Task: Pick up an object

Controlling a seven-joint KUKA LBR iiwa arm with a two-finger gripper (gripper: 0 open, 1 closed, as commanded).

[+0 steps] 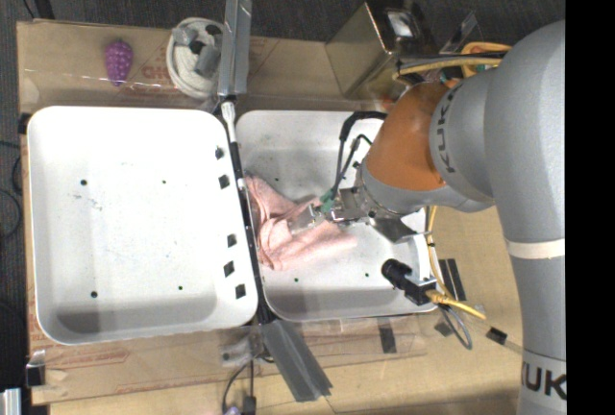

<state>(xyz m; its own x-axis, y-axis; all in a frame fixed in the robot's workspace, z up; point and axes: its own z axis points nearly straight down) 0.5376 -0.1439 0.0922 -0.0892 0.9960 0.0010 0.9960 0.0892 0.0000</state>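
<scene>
One pink cloth (pixel 288 229) lies crumpled in the right bin (pixel 307 303), close to the divider (pixel 240 231). It looks soft and light, so a raised fold is the best hold. The gripper (pixel 312 214) touches it; its state I cannot tell.

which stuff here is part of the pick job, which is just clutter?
Job:
- pink cloth, bunched against the left wall of the right bin
- gripper, down at the cloth's right edge

Lying about:
- left bin
- purple lump on the bench behind the left bin
- white coil beside it
- tan box behind the right bin
</scene>
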